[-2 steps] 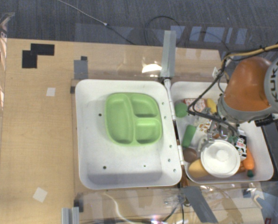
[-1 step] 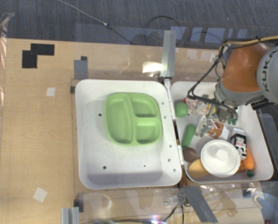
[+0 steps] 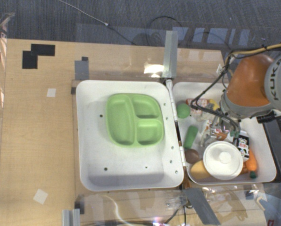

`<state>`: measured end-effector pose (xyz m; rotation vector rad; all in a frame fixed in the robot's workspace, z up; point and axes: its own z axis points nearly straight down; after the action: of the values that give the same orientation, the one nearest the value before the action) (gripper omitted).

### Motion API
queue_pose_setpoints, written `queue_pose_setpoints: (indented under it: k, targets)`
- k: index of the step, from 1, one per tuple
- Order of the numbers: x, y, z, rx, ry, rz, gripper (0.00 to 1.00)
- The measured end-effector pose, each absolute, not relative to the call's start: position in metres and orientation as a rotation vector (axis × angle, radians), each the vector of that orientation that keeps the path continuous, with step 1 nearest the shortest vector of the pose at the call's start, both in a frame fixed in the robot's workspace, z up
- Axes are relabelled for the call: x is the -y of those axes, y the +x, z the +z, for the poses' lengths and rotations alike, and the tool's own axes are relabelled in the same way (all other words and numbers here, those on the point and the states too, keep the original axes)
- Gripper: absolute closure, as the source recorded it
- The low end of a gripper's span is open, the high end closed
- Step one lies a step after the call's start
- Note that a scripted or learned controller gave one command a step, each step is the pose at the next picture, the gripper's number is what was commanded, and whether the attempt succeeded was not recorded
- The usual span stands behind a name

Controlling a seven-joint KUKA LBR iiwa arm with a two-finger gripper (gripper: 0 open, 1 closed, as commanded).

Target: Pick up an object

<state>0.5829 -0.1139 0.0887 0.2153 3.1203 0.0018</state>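
Observation:
My arm, with its orange band, reaches in from the right over the right bin. The gripper hangs low among the objects there, just above a white bowl. Around it lie a green ball, a green cylinder, a brown round object, a yellow piece, an orange carrot-like toy and a black-and-white packet. I see nothing clearly between the fingers.
The left bin holds a green divided plate. A metal post stands at the back between the bins. Black tape marks lie on the wooden bench at far left. Cables run along the front edge.

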Motion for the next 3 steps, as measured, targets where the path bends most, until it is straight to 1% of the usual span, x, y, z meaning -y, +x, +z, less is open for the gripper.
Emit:
queue_pose_setpoints:
  k: [1, 2, 3]
  targets:
    - [0.099, 0.615, 0.089, -3.146, 0.302, -0.011, 0.0]
    - [0.106, 0.585, 0.089, -3.095, 0.453, 0.003, 0.0]
    - [0.122, 0.649, 0.089, -3.175, 0.434, 0.009, 0.0]
